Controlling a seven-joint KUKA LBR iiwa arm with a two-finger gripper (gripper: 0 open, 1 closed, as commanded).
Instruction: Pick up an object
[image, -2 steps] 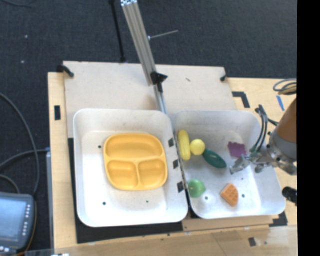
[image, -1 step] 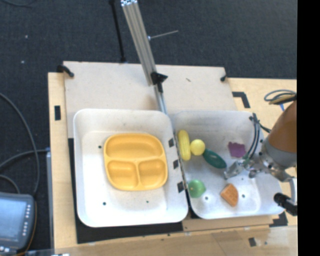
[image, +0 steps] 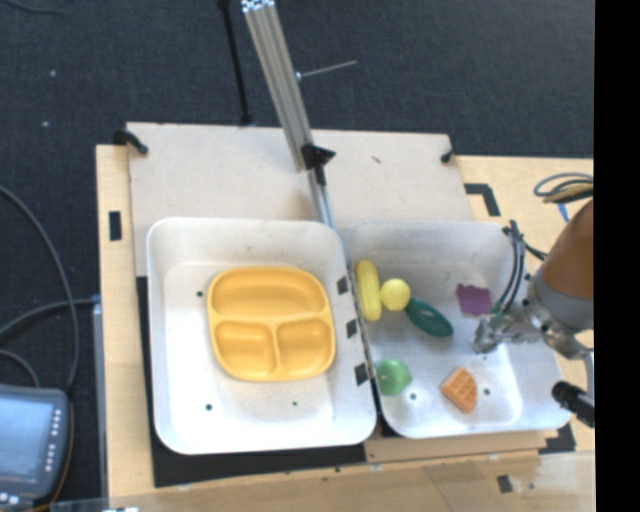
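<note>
Nothing lifted yet, by the look of it: every candidate lies on the floor of the right bin (image: 425, 240). Toward 9 o'clock in that bin, a yellow banana (image: 367, 290) with a yellow ball (image: 396, 294) touching it; just beside these, nearer the middle, a dark green oval (image: 430, 319). At 12 o'clock from the bin's centre, a purple block (image: 474, 298); at 7 o'clock, a green ball (image: 392, 376); at 5 o'clock, an orange waffle piece (image: 460, 389). In the left bin (image: 175, 250), a yellow divided tray (image: 270, 322). Reaching in from 3 o'clock, the gripper (image: 487, 338), low over the bin floor between purple block and waffle piece, seemingly touching neither. Too small and blurred to judge how wide the pincer stands; nothing seen between its tips. Still left to do: choosing, closing on something, raising it.
</note>
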